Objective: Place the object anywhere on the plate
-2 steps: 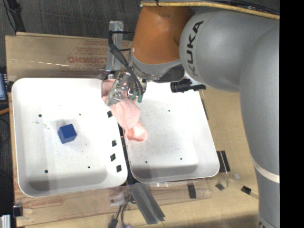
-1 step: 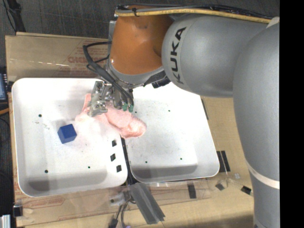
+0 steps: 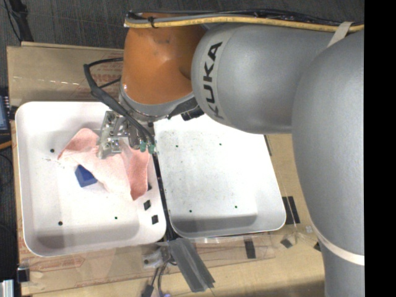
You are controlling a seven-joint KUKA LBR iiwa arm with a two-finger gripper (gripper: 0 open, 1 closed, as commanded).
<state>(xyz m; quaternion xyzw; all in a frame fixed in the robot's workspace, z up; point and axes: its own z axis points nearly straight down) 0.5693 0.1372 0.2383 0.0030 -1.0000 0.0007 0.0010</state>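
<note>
Brown bench (image 3: pixel 49 67) under two white bins side by side. Inside the left bin (image 3: pixel 37 166), a small blue object (image 3: pixel 86 177) lies on a crumpled pink cloth (image 3: pixel 127 166). Just above and right of it, the gripper (image 3: pixel 112 142) points down onto the cloth's top edge; whether it is spread or closed, I cannot tell. Behind it, the grey arm (image 3: pixel 266 73) stretches in from the right, its orange band (image 3: pixel 154 60) over the bins' divide, shading the right bin (image 3: pixel 216 178).

The grey arm (image 3: pixel 278 73) reaches in from the right, its thick upper part spanning the top of the camera view. The orange band (image 3: pixel 158 57) sits above the wrist, and the gripper (image 3: pixel 114 138) points downward at the arm's left end.
</note>
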